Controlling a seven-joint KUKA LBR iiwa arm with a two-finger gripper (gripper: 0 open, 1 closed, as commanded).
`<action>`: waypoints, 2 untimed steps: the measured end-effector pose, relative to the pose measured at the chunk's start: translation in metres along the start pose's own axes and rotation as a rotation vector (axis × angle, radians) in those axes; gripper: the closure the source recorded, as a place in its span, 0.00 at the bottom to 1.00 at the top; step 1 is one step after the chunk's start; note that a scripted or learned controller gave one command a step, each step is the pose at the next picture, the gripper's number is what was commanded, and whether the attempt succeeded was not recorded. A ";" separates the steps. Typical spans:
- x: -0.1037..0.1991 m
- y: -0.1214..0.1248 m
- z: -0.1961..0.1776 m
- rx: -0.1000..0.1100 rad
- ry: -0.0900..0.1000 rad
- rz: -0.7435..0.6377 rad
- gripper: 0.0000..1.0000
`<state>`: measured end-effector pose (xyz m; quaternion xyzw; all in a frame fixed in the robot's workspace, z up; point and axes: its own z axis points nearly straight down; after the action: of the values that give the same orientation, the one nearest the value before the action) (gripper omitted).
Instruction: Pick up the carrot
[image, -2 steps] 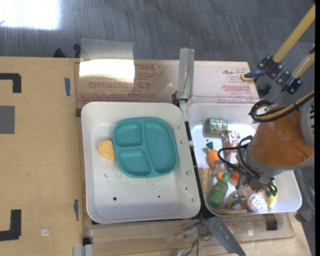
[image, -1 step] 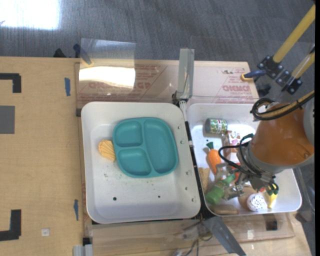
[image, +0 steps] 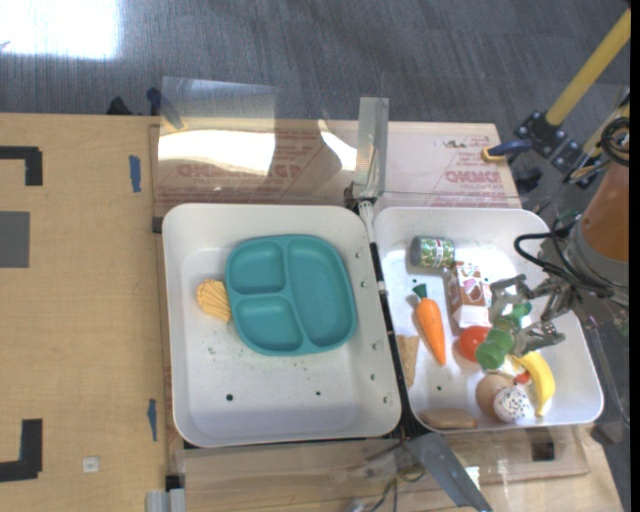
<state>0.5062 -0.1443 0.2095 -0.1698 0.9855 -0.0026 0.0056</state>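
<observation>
Right bin: carrot lengthwise, green top toward far wall, tip near; jaws apparently open, empty.

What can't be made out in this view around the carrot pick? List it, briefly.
- Gripper, camera view: too small and tangled among the toys in the right bin to tell its finger state.
- Arm: cut off by the right edge.
- Brown item at the near wall: too blurred to identify.
- Carrot: in plain sight, apart from the gripper.
</observation>
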 end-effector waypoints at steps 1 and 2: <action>-0.009 -0.054 -0.158 0.005 -0.004 -0.121 1.00; -0.009 -0.052 -0.151 -0.005 0.003 -0.124 0.00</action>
<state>0.5303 -0.1896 0.3608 -0.2306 0.9730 -0.0008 0.0034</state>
